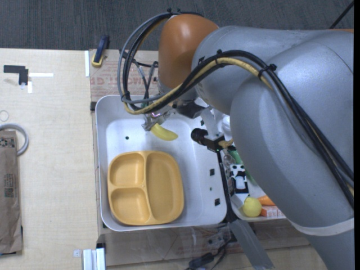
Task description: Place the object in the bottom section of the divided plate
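Dark grey carpet (pixel 56 10) lies beyond a pale wooden bench (pixel 50 151).

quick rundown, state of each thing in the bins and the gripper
divided plate: flat in the left bin, all three sections bare
yellow banana-like piece: above the plate's far edge, at the gripper tip, outside the plate
gripper: over the left bin, right by the yellow piece; grip unclear
left bin: holds the plate
yellow round fruit: lying in the right bin, partly hidden by the arm

Divided plate (pixel 146 188) sections unobstructed (arm (pixel 270 94) overhangs bin's (pixel 107 151) far end).
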Available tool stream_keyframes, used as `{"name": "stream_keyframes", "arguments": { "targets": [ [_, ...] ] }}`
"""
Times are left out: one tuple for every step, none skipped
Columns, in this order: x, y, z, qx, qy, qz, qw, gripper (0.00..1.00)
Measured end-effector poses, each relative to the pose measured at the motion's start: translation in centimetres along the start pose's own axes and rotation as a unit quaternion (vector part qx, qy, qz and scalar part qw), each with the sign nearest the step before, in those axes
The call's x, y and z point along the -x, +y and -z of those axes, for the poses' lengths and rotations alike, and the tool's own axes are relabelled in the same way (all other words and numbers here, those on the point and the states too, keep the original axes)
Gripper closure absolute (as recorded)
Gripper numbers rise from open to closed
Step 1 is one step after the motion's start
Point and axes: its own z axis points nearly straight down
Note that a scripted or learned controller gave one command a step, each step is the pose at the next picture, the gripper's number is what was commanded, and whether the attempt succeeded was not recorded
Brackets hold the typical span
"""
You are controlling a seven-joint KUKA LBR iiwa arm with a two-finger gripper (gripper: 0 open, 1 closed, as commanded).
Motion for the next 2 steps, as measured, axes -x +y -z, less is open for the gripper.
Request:
{"name": "stream_keyframes", "arguments": {
  "targets": [
    [-2.7,3.6,-0.1,-0.002,0.0,-0.088,0.9961,1.0],
    [-2.2,3.4,5.7,-0.001,0.0,-0.323,0.9464,1.0]
  ]
}}
